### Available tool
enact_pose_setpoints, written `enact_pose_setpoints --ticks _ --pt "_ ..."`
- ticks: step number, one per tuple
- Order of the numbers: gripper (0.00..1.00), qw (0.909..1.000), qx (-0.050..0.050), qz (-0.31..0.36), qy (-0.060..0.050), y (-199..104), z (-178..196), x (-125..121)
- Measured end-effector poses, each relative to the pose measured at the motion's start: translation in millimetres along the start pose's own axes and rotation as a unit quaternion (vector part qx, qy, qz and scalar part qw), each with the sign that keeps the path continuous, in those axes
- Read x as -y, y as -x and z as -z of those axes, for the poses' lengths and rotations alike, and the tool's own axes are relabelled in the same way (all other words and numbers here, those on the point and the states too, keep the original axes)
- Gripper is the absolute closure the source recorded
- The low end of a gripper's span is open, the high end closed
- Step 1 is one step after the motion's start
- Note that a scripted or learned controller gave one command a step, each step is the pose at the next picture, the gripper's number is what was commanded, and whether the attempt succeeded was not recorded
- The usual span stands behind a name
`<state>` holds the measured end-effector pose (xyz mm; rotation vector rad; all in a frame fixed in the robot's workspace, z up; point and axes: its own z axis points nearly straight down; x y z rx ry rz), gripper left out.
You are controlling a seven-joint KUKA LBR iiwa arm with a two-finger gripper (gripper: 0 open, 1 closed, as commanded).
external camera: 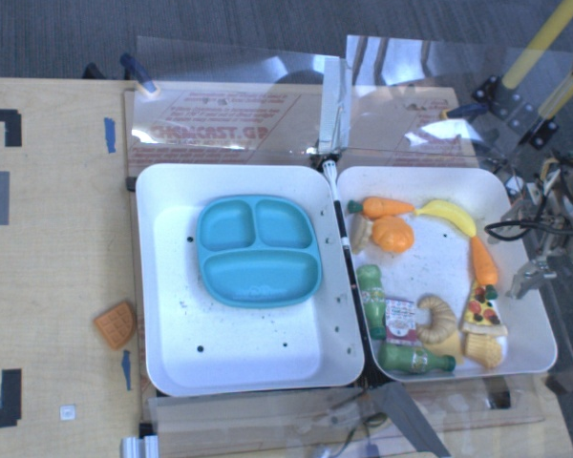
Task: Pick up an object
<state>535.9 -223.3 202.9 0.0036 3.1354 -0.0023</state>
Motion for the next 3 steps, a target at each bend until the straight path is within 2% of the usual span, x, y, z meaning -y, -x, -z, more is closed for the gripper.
enact_pose_setpoints --ticks 1,2,3 --pt "0.00 0.9982 0.004 -0.060 -0.002 13.4 -102.7 0.2" --pt "0.00 0.9984 0.005 -0.056 -0.002 37.9 -107.7 1.9" --pt "0.00 0.9978 0.007 -0.066 -0.002 76.3 -107.9 1.0"
